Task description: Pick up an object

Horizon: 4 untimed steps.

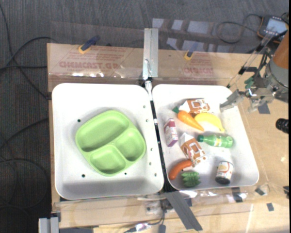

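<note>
The right bin (247, 144) holds several small items. A carrot (190, 120), a yellow banana (209, 122) and an orange-and-white carton (196, 105) lie near its back. A green bottle (216, 140) lies on its side in the middle, beside a second carton (194, 150) and a purple-and-white can (170, 131). At the front are a red-orange sausage (179, 168), a broccoli piece (190, 178) and a small can (224, 172). My gripper (246, 100) hangs over the bin's back right corner, above and to the right of the banana, with nothing seen in it.
The left bin (63, 106) contains a green divided plate (111, 142). A metal divider post (150, 52) stands behind the seam between the bins. Cables and a clamp fixture sit at the far right beside the arm (281, 67).
</note>
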### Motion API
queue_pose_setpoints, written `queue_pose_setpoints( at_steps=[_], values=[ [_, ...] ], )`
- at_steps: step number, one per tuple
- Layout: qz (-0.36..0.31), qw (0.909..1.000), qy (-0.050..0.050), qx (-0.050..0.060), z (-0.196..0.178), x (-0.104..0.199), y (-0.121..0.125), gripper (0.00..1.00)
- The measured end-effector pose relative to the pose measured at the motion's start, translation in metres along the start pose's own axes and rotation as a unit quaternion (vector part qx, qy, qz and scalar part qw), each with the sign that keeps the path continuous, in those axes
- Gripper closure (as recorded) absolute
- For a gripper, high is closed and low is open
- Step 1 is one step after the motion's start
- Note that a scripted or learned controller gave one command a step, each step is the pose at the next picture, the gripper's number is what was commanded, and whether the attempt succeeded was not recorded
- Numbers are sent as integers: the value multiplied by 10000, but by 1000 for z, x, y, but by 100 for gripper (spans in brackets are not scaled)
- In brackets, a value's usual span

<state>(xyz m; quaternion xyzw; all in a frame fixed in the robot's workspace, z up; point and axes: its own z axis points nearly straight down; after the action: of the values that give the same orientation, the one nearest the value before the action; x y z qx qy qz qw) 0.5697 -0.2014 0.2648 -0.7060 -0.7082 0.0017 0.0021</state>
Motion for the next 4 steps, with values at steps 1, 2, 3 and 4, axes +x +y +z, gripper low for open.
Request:
queue_pose_setpoints(
  at_steps=[1, 2, 3, 4],
  values=[
    [1085, 9941, -2, 11, 141, 43, 28, 0],
    [465, 9989, 17, -27, 168, 0, 41, 0],
    [455, 9989, -35, -36, 161, -3, 41, 100],
    [721, 9974, -20, -57, 175, 7, 54, 100]
  ],
)
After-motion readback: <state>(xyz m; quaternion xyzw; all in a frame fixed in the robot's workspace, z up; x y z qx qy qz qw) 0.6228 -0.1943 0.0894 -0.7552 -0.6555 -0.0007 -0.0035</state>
